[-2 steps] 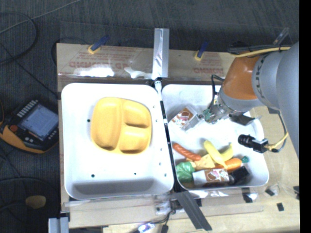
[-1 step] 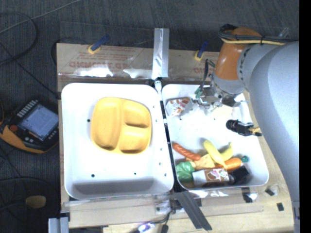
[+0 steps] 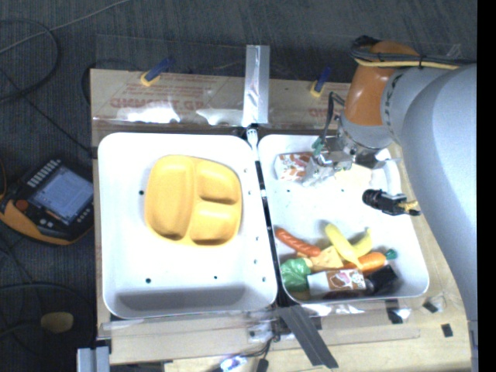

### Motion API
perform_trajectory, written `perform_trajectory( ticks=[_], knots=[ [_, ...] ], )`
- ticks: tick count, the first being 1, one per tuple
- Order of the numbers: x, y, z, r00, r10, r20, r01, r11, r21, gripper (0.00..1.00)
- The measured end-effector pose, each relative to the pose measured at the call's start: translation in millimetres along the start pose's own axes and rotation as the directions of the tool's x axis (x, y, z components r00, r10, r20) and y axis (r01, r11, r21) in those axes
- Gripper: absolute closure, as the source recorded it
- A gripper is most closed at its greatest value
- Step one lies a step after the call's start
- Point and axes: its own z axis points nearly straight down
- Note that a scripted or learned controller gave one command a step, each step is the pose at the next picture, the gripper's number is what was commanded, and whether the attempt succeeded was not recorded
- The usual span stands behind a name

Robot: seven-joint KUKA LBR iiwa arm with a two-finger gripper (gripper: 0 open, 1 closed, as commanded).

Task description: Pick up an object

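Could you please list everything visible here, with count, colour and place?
Bins: two, white, side by side on bench.
Divided tray: one, yellow, view's left bin.
Packet: one, red-white, right bin, far end.
Banana: one, yellow, right bin, near end.
Carrot: one, orange, beside banana.
Chilli-like piece: one, red-orange, left of banana.
Leafy piece: one, green, right bin's near-left corner.
Bottle: one, dark, labelled, along right bin's near wall.
Clamps: two, blue-yellow, bench's far edge.
Pendant: one, orange-grey, floor left of bench.
Arm: one, grey, orange band, from the right.
Hand: one, grey, by the packet.
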Motion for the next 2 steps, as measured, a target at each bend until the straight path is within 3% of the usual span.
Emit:
perform_trajectory(
  ticks=[1, 2],
  knots=[
    [80, 18, -91, 0.997, 0.076, -0.004, -0.076, 0.996, -0.056, 1.00],
    [66, -75, -83, 0.991, -0.132, 0.006, 0.132, 0.990, -0.055, 1.00]
  ],
)
